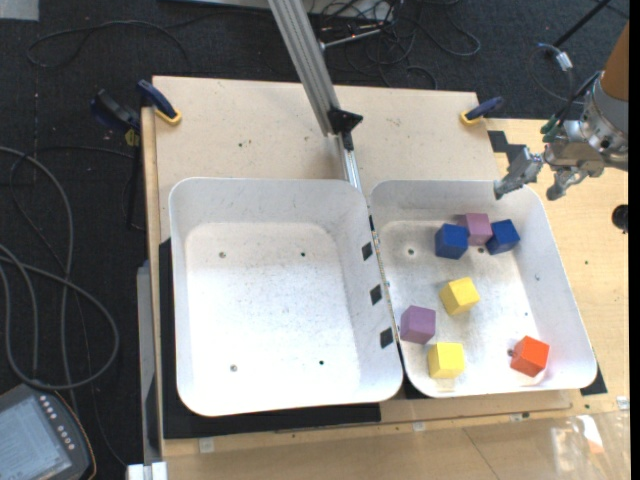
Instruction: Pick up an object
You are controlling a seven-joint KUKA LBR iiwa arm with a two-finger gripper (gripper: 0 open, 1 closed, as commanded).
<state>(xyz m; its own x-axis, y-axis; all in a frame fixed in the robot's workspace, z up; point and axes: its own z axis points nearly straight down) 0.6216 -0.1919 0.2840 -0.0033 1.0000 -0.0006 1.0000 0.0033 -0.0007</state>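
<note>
The gripper (540,181) hangs over the upper right rim of the right bin (565,288), its two fingers spread apart with nothing between them. Just below and left of it, near the bin's far wall, three cubes crowd together: a blue cube (452,240), a pink cube (479,227) and a second blue cube (503,236), touching or nearly so. Farther down lie a yellow cube (461,295), a purple cube (418,323), another yellow cube (446,359) and, alone in the near right corner, an orange cube (530,355). The left bin (190,268) sits alongside. A slanted metal pole (305,53) crosses the bench (250,133) toward the bins' shared edge.
</note>
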